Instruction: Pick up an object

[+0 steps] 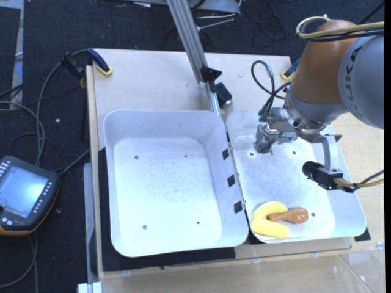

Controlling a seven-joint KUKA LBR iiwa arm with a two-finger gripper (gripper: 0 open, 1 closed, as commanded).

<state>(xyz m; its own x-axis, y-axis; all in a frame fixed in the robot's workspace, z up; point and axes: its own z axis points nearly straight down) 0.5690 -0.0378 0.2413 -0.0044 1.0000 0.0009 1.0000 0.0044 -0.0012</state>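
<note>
A yellow banana-shaped toy (pixel 267 219) lies in the right bin (pixel 342 194) near its front edge. A brown, drumstick-like piece (pixel 291 215) rests against it on the right. My gripper (pixel 263 143) hangs over the back left part of the same bin, well behind both objects. Nothing shows between its dark fingers, and I cannot make out how far apart they stand.
The left bin (pixel 165 182) sits beside the right one. A slanted aluminium rail (pixel 190 35) rises from behind the bins. A small black camera (pixel 321 174) juts out on a bracket by the wrist. Cables hang around the arm; a teach pendant (pixel 24 191) lies far left.
</note>
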